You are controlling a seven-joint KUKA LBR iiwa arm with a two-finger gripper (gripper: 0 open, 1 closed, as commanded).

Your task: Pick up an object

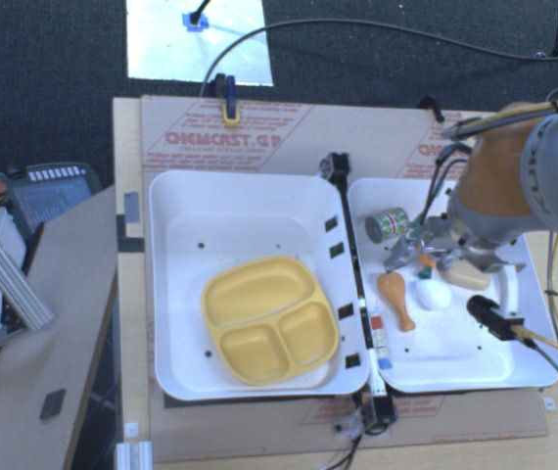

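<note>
Over a dark carpet (pixel 44 57), a bench (pixel 126 164) is covered by a brown cardboard sheet (pixel 259 135), and two white bins are set on it side by side. A yellow tray (pixel 269 319) is laid in the left bin (pixel 176 262). A small can (pixel 387 225), an orange toy drumstick (pixel 395 297) and a white egg (pixel 433 295) are gathered in the right bin (pixel 455 355). The gripper (pixel 414 251) is seen low among them, just beside the can. Whether it is spread or pressed together cannot be told.
</note>
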